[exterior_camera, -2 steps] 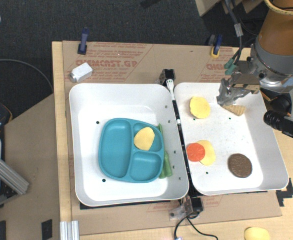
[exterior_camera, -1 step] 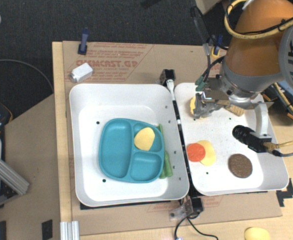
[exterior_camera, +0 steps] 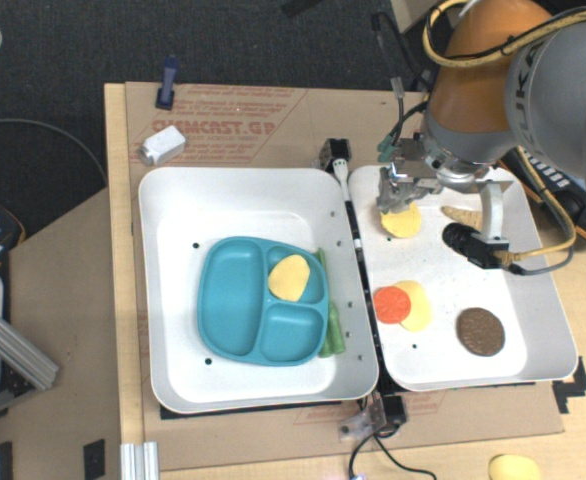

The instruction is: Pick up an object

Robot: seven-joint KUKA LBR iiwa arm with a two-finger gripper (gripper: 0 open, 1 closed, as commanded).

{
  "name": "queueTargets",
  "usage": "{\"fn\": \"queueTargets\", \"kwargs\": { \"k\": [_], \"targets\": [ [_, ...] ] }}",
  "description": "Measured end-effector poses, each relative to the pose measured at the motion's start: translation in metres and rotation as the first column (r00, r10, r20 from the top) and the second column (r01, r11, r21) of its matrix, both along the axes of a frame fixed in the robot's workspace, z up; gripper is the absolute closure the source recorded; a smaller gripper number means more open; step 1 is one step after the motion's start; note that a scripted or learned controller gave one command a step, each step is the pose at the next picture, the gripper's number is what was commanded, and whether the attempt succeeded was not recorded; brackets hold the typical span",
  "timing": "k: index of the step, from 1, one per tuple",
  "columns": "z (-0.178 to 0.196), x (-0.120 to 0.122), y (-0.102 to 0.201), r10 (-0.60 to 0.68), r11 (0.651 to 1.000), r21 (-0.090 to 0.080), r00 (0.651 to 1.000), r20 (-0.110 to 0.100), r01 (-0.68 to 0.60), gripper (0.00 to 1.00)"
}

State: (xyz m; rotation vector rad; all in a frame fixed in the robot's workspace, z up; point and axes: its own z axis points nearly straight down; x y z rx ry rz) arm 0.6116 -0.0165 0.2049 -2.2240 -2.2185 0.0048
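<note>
- Brown cardboard worktop (exterior_camera: 233,118) on a dark floor (exterior_camera: 73,28), with two white bins side by side.
- Left bin (exterior_camera: 163,268): blue plate (exterior_camera: 235,303) with sections, yellow lump (exterior_camera: 290,278) in its top right section, green strip (exterior_camera: 331,320) along its right edge.
- Right bin (exterior_camera: 533,308): tool (exterior_camera: 401,196) at the far end, right above a flat yellow round piece (exterior_camera: 405,225), touching it or almost.
- Tool wide or narrow? Cannot tell; too small and dark to make out.
- Looks like the thing to pick: that yellow round piece, near the far left corner of the right bin.
- Probably light, thin and a bit stiff, like toy food; likely smooth, so may slip.
- Best to pinch across its edges, since flat on the bin floor and hard to get under.
- Also in the right bin: orange round piece (exterior_camera: 389,304) overlapping a second yellow round piece (exterior_camera: 421,312), a brown round piece (exterior_camera: 480,331), and a small tan bit (exterior_camera: 461,212) partly behind the arm (exterior_camera: 513,78).
- Top of the yellow round piece hidden under the tool, so hard to say whether held or only touched.
</note>
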Motion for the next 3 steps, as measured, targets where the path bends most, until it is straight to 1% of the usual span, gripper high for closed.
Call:
{"fn": "queueTargets", "kwargs": {
  "k": [1,2,3],
  "targets": [
    [0.146,-0.073,0.015,0.005,1.000,0.004,1.000,0.018,-0.005,1.00],
    [0.340,-0.093,-0.011,0.002,1.000,0.001,1.000,0.024,-0.002,1.00],
    [0.259,-0.135,0.102,0.016,1.000,0.003,1.000,-0.007,-0.016,1.00]
  ]
}}
